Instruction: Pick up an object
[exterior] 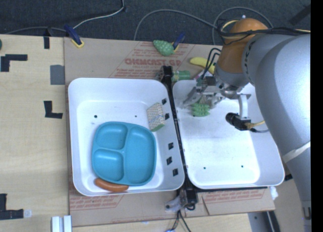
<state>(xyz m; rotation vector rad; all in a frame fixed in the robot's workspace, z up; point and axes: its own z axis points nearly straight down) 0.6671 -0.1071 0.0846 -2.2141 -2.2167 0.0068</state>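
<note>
A small green bumpy toy (201, 110) lies on the floor of the right bin (227, 150), near its far left corner. My gripper (202, 100) hangs right over it, the arm coming in from the right. The fingers look spread, with one grey finger (191, 96) slanting down to the left of the toy. The toy sits at their tips, on the bin floor, not lifted. The wrist hides the bin's far rim.
The left bin (83, 100) holds a blue divided plate (123, 153), an orange sausage-shaped toy (111, 185) at its front edge and a beige patterned block (156, 115) by the divider. A green toy (164, 47) and a yellow one (202, 62) lie on the cardboard behind the bins.
</note>
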